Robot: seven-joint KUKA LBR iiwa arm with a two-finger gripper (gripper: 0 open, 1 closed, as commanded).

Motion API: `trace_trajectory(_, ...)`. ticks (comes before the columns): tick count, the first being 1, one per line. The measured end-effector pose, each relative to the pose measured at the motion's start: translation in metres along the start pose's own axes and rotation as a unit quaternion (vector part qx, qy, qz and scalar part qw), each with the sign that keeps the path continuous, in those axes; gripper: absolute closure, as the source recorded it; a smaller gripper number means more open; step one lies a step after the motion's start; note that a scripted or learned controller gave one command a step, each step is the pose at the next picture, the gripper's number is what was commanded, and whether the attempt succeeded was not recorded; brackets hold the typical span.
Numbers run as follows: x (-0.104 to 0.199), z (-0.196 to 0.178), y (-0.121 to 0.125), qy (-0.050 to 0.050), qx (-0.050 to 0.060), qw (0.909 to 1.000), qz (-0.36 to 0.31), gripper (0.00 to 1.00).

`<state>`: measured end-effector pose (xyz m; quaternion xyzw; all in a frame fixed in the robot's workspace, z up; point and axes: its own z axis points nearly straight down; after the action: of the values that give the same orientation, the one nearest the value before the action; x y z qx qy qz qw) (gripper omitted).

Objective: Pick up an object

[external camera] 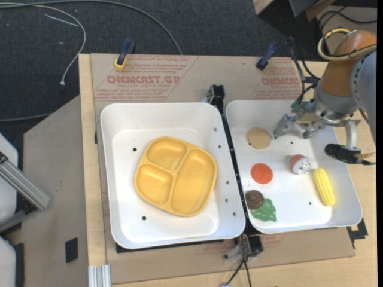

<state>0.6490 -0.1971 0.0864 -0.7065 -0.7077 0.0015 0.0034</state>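
Red printing reading "CHEMCAST GP" runs across the brown protective sheet that covers the desk, just behind the left white bin. The same red brand print recurs on the sheet behind the right bin, partly cut off there. Smaller red lines beneath each are too fine to read.

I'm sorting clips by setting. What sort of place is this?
Probably a robotics lab bench: a robot arm reaches over two white bins, toy food like plastic corn lies in one, and loose cables trail across dark carpet.
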Motion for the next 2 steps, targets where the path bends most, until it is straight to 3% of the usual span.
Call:
trace_trajectory(1, 0.0, -0.016, 0.003, -0.002, -0.004, 1.0, -0.001, 1.0)
trace_trajectory(2, 0.001, -0.08, -0.002, -0.003, -0.007, 1.0, 0.0, 1.0)
